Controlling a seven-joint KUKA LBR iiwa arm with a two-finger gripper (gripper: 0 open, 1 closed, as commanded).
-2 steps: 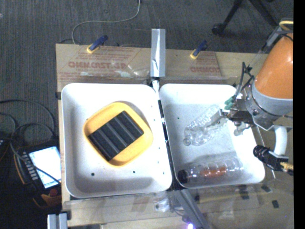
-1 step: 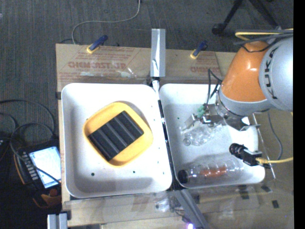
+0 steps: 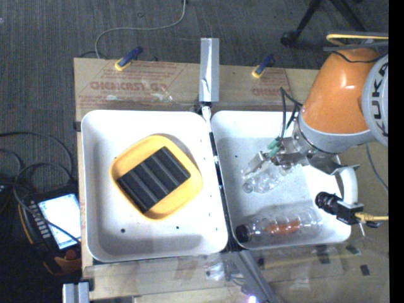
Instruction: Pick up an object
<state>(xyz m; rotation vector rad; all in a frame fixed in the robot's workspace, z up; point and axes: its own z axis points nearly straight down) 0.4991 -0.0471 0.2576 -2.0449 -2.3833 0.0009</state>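
My arm: grey body with the orange band (image 3: 338, 90) enters from the right of the view and hangs over the upper right part of the right bin.

My gripper (image 3: 278, 156): sits low over the right bin, in its middle-upper part, metal parts pointing toward the left of the view.

My fingers: too small and cluttered at the tip to judge; I cannot tell whether they are apart or together, and I see nothing clearly between them.

Clear crumpled plastic item (image 3: 265, 177): lies in the right bin directly at my gripper tip, just below and left of it; contact cannot be confirmed.

Clear bottle (image 3: 281, 226): lies on its side along the near edge of the right bin, dark cap toward the left, orange-brown contents visible inside; apart from my gripper.

Right bin (image 3: 233, 137): white, shallow, beside the left bin, the two rims touching along the centre line.

Left bin (image 3: 101, 137): white, shallow.

Yellow tray-like object (image 3: 158, 175): rests near the middle of the left bin, turned at an angle, with a black ribbed insert on top; well apart from my gripper.

Bench (image 3: 139, 84): brown board behind the bins, with two blue-and-yellow clamps at its far edge.
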